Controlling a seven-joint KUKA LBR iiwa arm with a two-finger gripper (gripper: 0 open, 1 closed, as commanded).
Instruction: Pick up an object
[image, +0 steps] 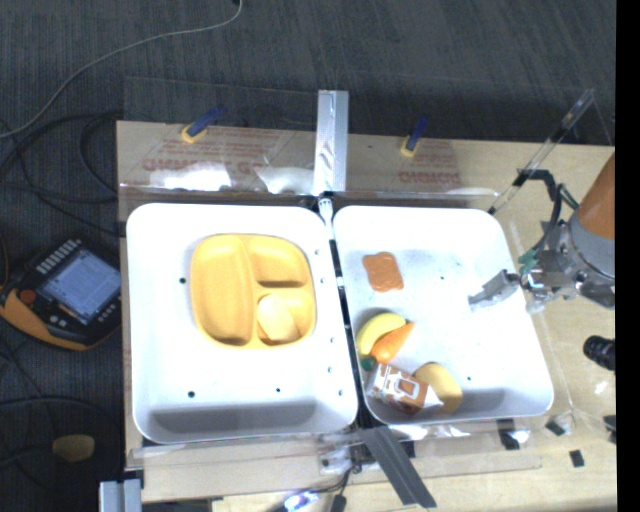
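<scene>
Five objects are seen in the right bin (440, 225): a banana (377, 331), carrot (393, 341), carton (397, 390), pear (440, 385) and biscuit (382, 271). Whether the end effector (495, 290) is clenched cannot be told; nothing is seen grasped.

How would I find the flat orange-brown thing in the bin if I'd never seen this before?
Look at the right-hand white bin, the one nearest the gripper. Near its upper left, close to the divider between the bins, lies a flat orange-brown piece by itself. It sits apart from the banana, carrot and small carton clustered lower down, and it is flatter than those three.
</scene>
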